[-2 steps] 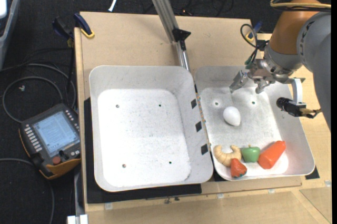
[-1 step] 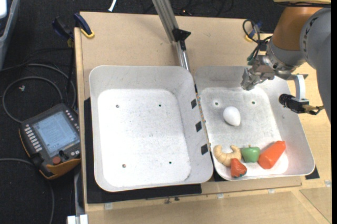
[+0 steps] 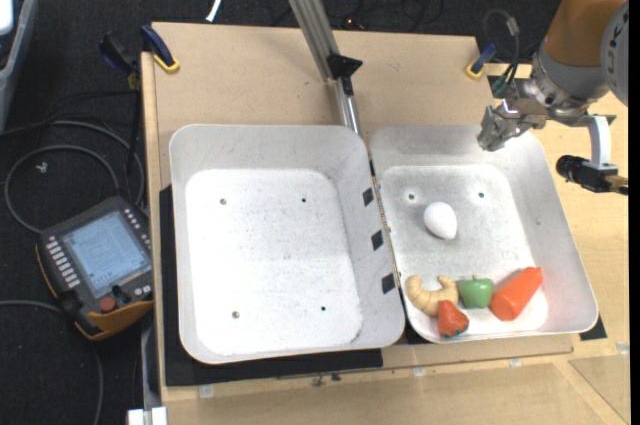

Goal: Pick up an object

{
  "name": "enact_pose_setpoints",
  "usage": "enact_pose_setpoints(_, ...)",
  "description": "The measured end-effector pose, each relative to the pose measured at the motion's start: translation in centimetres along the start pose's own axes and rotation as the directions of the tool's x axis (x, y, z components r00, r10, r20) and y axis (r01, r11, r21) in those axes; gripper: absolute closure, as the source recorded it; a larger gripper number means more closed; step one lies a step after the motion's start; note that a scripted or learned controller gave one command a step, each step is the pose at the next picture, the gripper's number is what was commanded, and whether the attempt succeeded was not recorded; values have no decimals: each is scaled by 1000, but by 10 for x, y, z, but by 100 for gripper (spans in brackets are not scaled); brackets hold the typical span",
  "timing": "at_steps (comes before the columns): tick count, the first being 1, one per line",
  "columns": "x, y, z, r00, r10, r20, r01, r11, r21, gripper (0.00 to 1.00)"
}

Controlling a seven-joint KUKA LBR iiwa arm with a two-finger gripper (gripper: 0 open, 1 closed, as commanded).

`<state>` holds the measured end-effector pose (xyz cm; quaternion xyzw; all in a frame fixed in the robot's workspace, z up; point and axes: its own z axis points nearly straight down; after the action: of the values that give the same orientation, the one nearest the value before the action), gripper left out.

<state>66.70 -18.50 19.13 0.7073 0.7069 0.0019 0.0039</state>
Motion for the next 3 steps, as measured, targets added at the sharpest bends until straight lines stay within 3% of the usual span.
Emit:
enact_pose_setpoints(1,2,0,-65,1000,-3,0,3,1000,-1,100)
enact_pose_setpoints(2,2,1,-81,1000,-3,-2,3,1000,4,100)
enact_pose_setpoints(3,50,-21,-87,1000,-7,-4,7,1000,8,100)
